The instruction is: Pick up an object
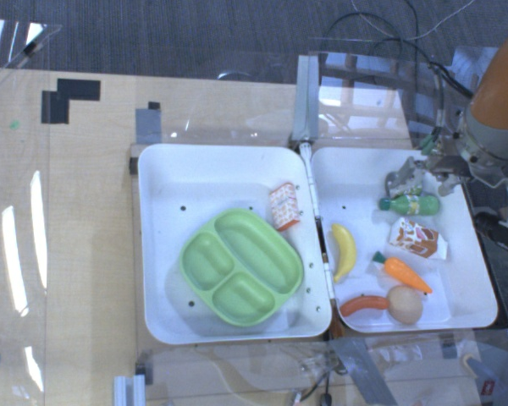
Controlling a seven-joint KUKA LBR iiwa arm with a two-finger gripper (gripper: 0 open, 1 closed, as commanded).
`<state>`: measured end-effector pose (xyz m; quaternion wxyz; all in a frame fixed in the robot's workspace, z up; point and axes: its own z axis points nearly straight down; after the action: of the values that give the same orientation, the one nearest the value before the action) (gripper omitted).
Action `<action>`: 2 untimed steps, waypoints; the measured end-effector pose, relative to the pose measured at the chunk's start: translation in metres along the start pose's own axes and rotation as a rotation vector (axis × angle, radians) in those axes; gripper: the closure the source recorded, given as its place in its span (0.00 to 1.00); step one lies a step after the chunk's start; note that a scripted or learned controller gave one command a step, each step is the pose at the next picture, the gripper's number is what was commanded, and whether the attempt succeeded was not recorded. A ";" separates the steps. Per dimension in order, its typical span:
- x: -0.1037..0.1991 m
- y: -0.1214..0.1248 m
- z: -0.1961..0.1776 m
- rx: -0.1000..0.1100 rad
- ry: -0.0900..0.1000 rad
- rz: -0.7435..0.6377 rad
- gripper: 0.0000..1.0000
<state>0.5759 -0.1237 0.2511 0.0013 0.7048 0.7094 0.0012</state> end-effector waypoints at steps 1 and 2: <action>-0.009 -0.003 0.148 -0.003 0.000 -0.031 0.00; 0.004 -0.029 0.046 -0.004 -0.001 0.083 0.00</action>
<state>0.5471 -0.1198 0.2051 0.0027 0.7336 0.6795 0.0023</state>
